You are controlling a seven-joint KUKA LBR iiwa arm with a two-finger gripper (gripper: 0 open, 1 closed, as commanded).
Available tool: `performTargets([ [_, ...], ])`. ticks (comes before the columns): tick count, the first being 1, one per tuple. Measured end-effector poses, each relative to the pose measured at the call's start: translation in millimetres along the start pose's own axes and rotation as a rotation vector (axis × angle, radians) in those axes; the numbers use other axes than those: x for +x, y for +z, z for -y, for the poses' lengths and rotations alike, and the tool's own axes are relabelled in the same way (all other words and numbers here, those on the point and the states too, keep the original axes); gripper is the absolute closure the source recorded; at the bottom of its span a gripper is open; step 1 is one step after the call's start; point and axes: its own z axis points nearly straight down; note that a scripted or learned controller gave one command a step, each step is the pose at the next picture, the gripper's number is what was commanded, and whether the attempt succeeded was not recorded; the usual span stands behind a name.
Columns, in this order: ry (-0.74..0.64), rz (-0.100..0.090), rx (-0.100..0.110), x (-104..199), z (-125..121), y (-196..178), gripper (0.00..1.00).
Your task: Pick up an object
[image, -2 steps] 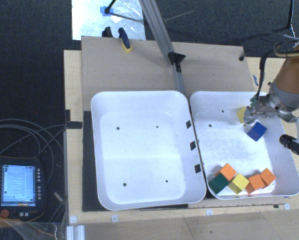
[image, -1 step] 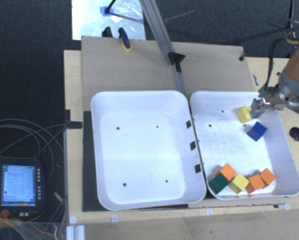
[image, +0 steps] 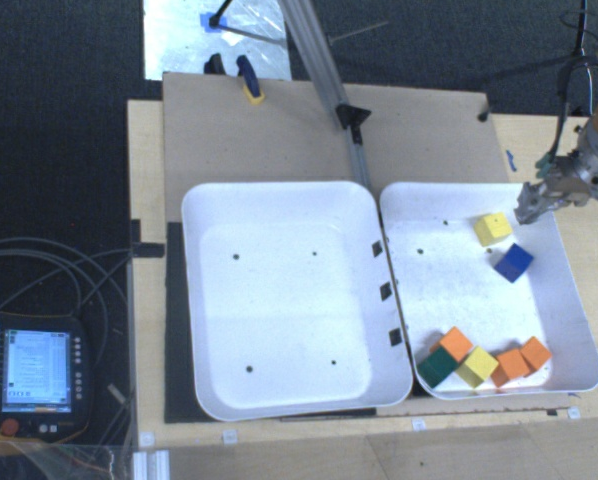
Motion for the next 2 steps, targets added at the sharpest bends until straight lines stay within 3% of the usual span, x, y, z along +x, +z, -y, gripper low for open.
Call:
performTargets([
  [1, -0.001, 0.0, -0.001, -0.6, -2.2, -53.8, 1.0],
  [2, -0.004, -0.003, 0.006, 51.5, 3.2, -48.8, 1.0],
])
